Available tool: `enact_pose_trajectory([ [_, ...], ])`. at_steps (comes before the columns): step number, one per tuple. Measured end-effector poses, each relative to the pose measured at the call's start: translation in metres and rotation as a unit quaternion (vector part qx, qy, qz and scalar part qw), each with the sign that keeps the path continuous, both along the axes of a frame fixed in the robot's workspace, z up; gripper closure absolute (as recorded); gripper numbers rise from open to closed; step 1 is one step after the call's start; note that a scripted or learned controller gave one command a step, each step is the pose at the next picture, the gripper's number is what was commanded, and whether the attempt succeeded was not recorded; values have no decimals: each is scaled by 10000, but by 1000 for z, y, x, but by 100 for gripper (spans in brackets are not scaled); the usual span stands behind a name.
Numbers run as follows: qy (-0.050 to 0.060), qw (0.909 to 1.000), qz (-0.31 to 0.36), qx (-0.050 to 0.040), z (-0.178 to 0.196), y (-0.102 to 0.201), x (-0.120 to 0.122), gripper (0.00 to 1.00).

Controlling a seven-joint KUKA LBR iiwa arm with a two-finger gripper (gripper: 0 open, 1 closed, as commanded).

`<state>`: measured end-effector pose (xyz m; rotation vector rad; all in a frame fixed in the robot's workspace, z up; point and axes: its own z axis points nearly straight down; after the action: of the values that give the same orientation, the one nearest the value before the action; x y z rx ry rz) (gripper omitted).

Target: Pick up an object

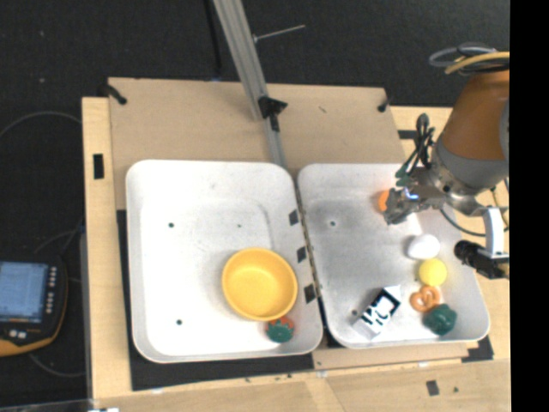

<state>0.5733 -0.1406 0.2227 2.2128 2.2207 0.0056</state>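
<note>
Gripper: your gripper (397, 206) hangs low over the upper part of the right bin (343, 230), below the orange-banded wrist (476, 118).
Fingers: you cannot tell from this angle whether they are spread or closed; nothing can be made out between them.
Nearest thing: a small orange object (383, 201) sits just beside the gripper on its left, partly hidden by it, and whether they touch is unclear.
How it should handle: it looks small, rounded and light, probably a toy piece; expect it to roll or skid on the smooth bin floor if you nudge it off-centre.
Where to take it: close across its widest part, with the fingers straddling it squarely from above.
Other choices in this bin: a white egg-shaped piece (422, 247), a yellow ball (432, 272), an orange ring-like piece (424, 298), a dark green lump (442, 319) and a black-and-white box (377, 311) lie toward the near right corner.
Left bin: a yellow bowl (259, 283) with a green and red piece (280, 330) just beside its near rim.
Risk: crowded round pieces may slip away under a closing grip.
</note>
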Motion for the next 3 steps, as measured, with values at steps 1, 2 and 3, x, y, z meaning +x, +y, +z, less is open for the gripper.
enact_pose_trajectory([
  [1,-4,10000,2,0,54,-1,2,100],
  [2,28,10000,7,4,38,42,21,100],
  [3,21,10000,19,12,43,95,43,100],
])
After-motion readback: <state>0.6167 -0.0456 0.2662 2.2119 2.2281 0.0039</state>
